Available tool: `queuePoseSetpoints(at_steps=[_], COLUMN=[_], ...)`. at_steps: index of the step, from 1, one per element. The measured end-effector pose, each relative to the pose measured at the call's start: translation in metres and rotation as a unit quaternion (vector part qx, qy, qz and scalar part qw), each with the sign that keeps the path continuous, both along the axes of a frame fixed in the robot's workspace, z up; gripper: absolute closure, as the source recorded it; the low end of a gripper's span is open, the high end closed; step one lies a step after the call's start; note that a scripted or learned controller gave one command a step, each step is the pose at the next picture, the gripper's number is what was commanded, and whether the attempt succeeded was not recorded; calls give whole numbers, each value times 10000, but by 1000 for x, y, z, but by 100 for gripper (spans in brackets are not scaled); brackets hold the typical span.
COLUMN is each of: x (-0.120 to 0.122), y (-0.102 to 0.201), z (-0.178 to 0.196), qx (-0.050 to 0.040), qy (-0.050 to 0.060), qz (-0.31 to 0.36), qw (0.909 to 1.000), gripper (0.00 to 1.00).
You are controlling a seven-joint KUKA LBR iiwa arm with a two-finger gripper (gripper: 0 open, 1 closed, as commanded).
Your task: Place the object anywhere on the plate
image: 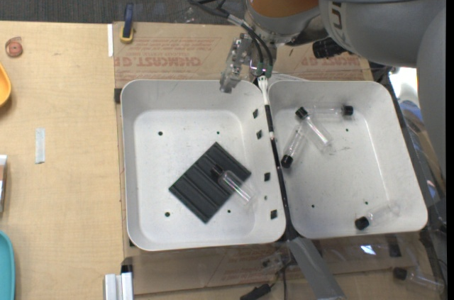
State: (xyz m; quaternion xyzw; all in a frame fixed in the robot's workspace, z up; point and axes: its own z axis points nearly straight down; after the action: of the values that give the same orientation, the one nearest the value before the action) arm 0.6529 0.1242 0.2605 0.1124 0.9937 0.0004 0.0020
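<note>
A black rectangular plate (197, 186) lies turned at an angle on the floor of the left bin (142, 150). A clear plastic tube (234, 184) rests on the plate's right corner, with one end reaching just past the plate's edge. My gripper (233, 79) hangs over the far rim of the left bin, near the divide between the bins. It is well apart from the plate and the tube, and nothing shows in it.
The right bin (397, 150) holds several clear tubes with black caps: two crossed near its left wall (311, 128), one by the far wall (339, 109), and one near the front (374, 215). The arm's orange band and cables hang over the far edge.
</note>
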Motion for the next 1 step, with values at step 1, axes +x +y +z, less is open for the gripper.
queuePoseSetpoints(at_steps=[1], x=[0], y=[0], z=[0], qx=[1], qy=[1], qz=[-3], qw=[10000], gripper=[0])
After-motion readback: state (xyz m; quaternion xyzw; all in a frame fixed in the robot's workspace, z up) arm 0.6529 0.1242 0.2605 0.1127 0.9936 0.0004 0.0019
